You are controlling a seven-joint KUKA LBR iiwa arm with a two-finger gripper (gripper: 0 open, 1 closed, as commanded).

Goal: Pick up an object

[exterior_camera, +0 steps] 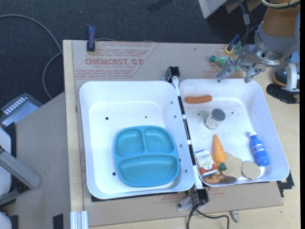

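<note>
Currently the right bin (267, 99) holds every loose item: a hot dog (198, 99) near its far left corner, a small grey-lidded can (215, 118) just nearer, a carrot (218, 149) toward the middle, and a blue bottle (259, 150) by the right wall. Along the near edge lie a small juice carton (205, 162), a bread slice (233, 161) and a round cookie (250, 169). Above the far rim of that bin hangs the tool (237, 73), its two fingers spread apart with nothing between them. In the left bin (95, 109) lies a blue divided plate (146, 155). Both bins rest on the bench (119, 56).
</note>
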